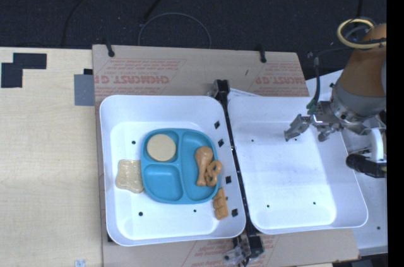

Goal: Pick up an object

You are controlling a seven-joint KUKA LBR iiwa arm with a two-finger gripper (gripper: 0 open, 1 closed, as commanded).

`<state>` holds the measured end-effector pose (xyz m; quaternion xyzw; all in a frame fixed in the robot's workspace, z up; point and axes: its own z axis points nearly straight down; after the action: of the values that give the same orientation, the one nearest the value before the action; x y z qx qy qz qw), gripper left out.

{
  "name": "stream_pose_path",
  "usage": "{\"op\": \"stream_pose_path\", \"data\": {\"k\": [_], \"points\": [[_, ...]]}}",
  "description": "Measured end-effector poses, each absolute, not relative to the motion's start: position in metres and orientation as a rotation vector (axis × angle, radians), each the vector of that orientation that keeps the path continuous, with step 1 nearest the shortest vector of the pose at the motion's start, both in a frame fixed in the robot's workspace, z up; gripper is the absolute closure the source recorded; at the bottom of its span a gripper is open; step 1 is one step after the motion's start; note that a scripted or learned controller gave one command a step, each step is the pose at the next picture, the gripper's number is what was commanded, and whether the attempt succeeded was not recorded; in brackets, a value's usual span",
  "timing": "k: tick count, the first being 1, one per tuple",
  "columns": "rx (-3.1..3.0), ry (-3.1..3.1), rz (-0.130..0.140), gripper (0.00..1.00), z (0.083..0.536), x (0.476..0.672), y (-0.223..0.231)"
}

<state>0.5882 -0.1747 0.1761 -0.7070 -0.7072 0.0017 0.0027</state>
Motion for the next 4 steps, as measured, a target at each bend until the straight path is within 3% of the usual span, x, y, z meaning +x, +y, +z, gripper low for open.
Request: {"op": "stream_pose_path", "data": {"k": [1,2,3,4], "points": [[-2.216,-2.216,0.006,0.00,0.116,0.585,-0.165],[-2.220,-2.216,0.004,0.00,0.086,0.584,-0.163],[-2.223,-2.215,0.003,1.00,0.098,0.585,-0.164],[-2.220,-2.224,-0.001,1.00,0.153,0.593,-0.158]]}}
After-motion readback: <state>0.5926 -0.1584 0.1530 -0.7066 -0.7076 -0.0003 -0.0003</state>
